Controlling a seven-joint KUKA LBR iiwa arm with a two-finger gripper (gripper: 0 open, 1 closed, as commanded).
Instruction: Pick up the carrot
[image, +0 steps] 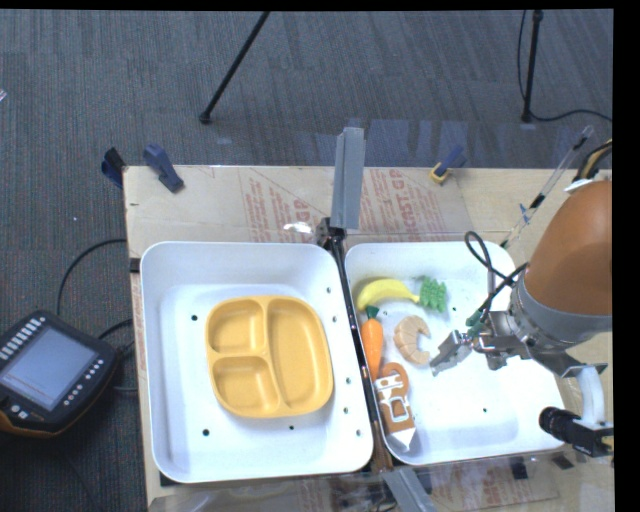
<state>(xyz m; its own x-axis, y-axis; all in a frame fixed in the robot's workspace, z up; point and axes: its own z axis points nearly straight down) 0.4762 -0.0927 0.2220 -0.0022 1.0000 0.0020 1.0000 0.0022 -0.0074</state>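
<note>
Banana, croissant and packet crowd carrot

The grey arm, orange band above its wrist, reaches in from the right, its gripper pointing left and low, toward the near side of the scene.

A yellow three-compartment plastic tray sits in the left shallow white bin. In the right shallow white bin, the orange carrot lies along the left wall, below a yellow banana.
</note>
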